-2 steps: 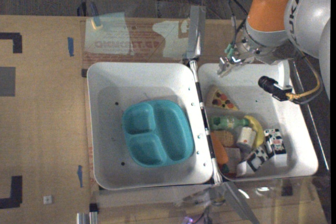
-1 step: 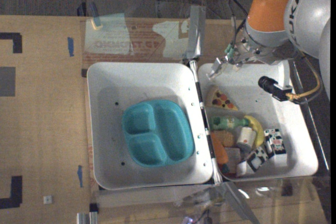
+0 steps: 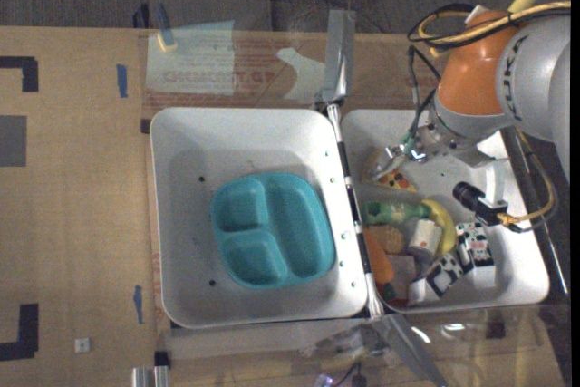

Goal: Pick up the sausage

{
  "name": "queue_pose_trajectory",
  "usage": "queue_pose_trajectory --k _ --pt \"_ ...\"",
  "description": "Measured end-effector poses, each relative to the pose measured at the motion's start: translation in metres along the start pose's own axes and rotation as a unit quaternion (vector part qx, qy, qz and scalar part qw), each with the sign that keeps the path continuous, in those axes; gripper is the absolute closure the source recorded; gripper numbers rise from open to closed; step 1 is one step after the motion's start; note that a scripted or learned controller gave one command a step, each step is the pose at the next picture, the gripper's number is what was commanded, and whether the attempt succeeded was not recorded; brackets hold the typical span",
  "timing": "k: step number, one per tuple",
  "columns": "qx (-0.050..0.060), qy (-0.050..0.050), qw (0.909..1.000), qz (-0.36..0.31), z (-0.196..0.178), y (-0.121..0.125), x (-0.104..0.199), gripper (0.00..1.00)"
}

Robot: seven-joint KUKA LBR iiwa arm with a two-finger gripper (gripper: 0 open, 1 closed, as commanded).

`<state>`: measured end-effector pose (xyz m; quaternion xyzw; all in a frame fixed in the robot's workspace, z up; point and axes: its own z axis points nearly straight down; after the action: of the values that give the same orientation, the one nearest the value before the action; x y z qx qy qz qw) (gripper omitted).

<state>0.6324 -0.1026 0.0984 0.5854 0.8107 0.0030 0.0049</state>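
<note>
Two white bins on desk (image 3: 72,195). Left bin (image 3: 181,136): teal divided tray (image 3: 272,229), well left of pincer (image 3: 391,160). Right bin (image 3: 526,281): pincer, opening cannot be told, nothing visibly held; sausage (image 3: 379,260), orange-brown, below pincer and slightly left, among clutter by the divider.

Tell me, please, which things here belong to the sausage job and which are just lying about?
Job: sausage, hand, right bin.
Lying about: plate, left bin, banana.
</note>
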Motion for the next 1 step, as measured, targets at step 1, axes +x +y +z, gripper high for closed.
queue_pose_trajectory --k 1 --pt "-0.003 -0.001 1.0 0.001 -0.0117 0.0015 -0.0013 1.0"
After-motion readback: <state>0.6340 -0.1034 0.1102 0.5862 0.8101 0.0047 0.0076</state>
